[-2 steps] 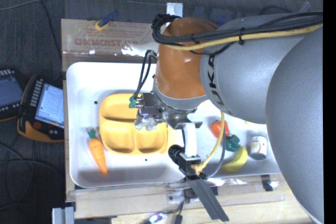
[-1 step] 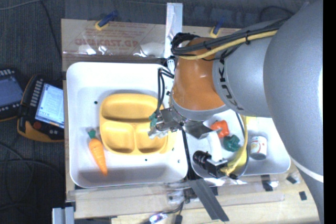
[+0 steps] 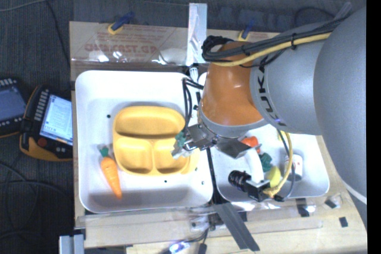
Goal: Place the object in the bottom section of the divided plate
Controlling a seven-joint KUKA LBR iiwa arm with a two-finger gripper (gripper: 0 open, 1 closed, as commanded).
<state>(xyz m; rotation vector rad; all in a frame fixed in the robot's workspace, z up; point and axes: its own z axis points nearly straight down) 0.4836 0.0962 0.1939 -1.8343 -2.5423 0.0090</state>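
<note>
Nearest to you was the arm's grey link (image 3: 333, 68), bulking over the right of the view, with a bundle of black and yellow cables (image 3: 268, 47) running along its upper edge. Below it you saw the orange band (image 3: 229, 95), hanging above the wall between the two bins.

From under that band the gripper (image 3: 189, 143) reached left, across the right wall of the left bin (image 3: 89, 92), to the right rim of the yellow divided plate (image 3: 140, 128). A small green piece (image 3: 180, 140) showed right at the gripper's tip, over the plate's right edge and level with the ridge that splits the large far section from the two smaller near ones. The tip was too small and cluttered for you to tell whether the gripper was parted or closed, or whether it truly gripped the green piece or was only touching it.

The plate lay flat in the middle of the left bin, and nothing showed in its sections. An orange toy carrot (image 3: 110, 175) lay on the bin floor just off the plate's near left corner, its green top beside the rim.

In the right bin (image 3: 318, 181) you could see several small things near one another, partly under the arm: an orange-red piece (image 3: 252, 141), a green one (image 3: 264, 159), a yellow one (image 3: 274, 175) and a white one (image 3: 296, 165). Off to the left, on the dark floor, sat a teach pendant (image 3: 47, 122) with a lit screen
</note>
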